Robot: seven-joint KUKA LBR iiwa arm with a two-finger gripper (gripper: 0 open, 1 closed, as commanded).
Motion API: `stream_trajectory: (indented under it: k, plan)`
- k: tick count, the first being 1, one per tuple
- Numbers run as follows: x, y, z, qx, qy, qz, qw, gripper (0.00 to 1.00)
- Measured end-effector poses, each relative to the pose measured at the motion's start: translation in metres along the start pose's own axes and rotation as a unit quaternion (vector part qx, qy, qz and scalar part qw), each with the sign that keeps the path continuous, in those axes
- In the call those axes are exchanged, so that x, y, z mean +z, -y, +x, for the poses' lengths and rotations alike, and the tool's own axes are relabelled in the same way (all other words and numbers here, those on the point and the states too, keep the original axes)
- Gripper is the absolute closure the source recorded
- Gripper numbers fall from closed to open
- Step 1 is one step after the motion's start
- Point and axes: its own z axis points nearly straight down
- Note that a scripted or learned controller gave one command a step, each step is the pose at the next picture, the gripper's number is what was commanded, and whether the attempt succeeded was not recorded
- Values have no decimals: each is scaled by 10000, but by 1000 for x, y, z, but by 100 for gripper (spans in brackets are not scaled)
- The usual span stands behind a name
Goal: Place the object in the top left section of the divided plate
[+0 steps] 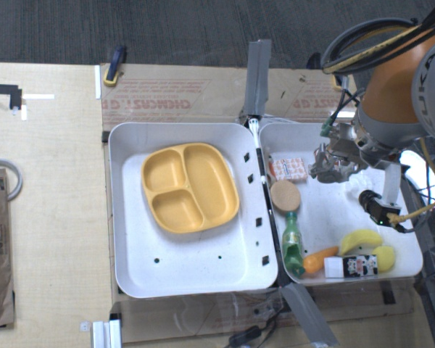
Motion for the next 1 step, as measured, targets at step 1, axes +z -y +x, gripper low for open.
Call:
stream_trajectory:
  k: [1]
  plan:
    - [-1, 4, 93, 693, 2, -6, 9976, 100]
